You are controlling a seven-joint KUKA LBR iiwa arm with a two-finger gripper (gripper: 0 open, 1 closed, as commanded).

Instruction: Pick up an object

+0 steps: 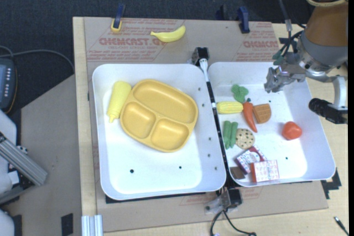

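Note:
My gripper (274, 83) hangs over the far part of the right bin (315, 157), to the right of a green leafy toy (239, 92). Nearer the camera lie a corn cob (229, 107), an orange carrot (250, 117), a brown bread piece (263, 113) and a red tomato (292, 130). Green beans (228, 134), a cookie (244, 138) and two small snack packets (260, 166) lie toward the bin's front left. I see nothing hanging from the gripper.
The left bin (110, 168) holds a yellow divided plate (159, 114) and a yellow bottle (117, 100). A toy banana (169, 35) lies on the board behind the bins. Blue clamps (242, 18) grip the board's far edge.

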